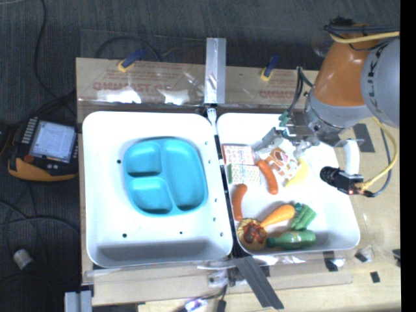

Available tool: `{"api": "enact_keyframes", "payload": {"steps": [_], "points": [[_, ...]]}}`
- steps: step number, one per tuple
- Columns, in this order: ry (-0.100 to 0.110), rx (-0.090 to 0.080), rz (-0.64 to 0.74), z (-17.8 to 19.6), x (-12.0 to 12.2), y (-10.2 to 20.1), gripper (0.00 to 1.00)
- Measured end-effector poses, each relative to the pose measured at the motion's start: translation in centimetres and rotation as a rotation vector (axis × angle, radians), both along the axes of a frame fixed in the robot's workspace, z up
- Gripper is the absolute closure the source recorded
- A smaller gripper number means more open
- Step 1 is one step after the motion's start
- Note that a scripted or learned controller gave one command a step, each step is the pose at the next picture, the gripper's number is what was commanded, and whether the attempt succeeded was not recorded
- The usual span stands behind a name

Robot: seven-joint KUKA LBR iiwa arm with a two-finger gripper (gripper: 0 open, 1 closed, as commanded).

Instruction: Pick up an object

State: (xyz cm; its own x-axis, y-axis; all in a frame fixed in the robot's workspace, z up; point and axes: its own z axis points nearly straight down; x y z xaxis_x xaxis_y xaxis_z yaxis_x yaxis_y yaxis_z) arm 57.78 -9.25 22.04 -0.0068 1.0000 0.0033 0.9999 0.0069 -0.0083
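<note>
Overhead, we log the following items.

1. Left bin (104, 239): white and shallow. It holds a blue divided plate (164, 175) with three compartments, lying flat near the middle.
2. Right bin (338, 220): white, set just beside the left one. It holds all the small items below.
3. Patterned cards (238, 163): two small printed squares, one above the other, against the right bin's left wall.
4. Toy sausage (268, 176): red-orange, lying at a slant just right of the cards.
5. Second toy sausage (238, 200): similar colour, nearly upright in the picture, below the cards.
6. Toy carrot (279, 215): orange with a green top, lying in the lower part of the right bin.
7. Green toy vegetable (294, 239): beside the front wall, touching the carrot's leaves.
8. Brown round toy (251, 233): in the lower left corner of the right bin.
9. Printed food packet (283, 163): white with a picture, next to a yellow piece, right under the arm's tool.
10. Gripper (286, 135): low over the upper part of the right bin, above the packet. We cannot tell how far it is spread, nor whether it grasps anything.
11. Handheld console (45, 145): on the floor, left of the bench.
</note>
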Motion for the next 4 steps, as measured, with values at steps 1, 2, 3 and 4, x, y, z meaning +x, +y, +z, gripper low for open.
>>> {"api": "enact_keyframes", "payload": {"steps": [1, 2, 3, 4], "points": [[-0.003, -0.005, -0.103, -8.9, 2.5, -3.1, 0.0], [-0.032, -0.007, -0.132, -10.3, 2.5, -3.8, 0.0], [-0.055, -0.005, -0.133, -11.0, 2.3, -4.6, 0.0], [-0.056, -0.006, -0.133, -11.0, 2.3, -4.7, 0.0]]}}
